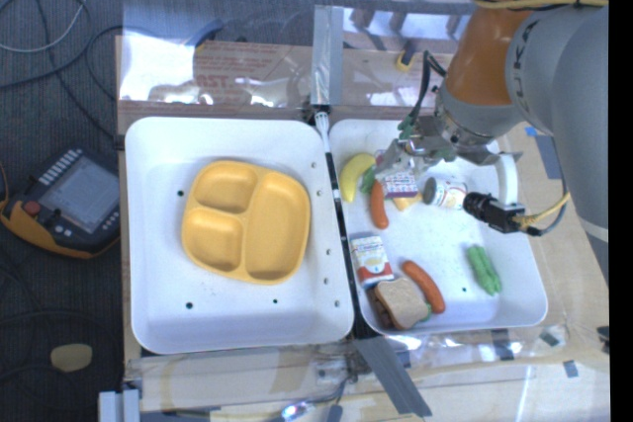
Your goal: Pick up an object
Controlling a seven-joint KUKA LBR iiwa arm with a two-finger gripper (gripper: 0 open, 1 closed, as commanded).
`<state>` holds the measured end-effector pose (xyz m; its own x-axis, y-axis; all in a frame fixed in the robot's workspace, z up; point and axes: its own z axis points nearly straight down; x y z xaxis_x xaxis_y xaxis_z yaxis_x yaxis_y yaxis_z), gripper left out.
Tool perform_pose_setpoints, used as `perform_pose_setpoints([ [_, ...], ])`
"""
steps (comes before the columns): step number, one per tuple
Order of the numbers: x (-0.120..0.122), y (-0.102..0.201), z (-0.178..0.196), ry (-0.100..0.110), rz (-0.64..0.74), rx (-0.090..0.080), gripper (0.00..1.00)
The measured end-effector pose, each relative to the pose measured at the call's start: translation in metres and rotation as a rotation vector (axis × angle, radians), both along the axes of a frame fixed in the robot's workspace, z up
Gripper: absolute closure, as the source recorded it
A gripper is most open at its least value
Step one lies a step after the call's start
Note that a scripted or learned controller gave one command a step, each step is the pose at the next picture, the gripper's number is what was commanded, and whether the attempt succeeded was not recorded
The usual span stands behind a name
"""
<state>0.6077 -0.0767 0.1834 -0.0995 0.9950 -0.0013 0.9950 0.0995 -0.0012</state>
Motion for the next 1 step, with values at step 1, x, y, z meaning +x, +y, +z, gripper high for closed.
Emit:
perform_pose_setpoints([
  [1, -0.0001, 0.0003, 0.0081, 0.003, 0.002, -0.002, 1.00],
])
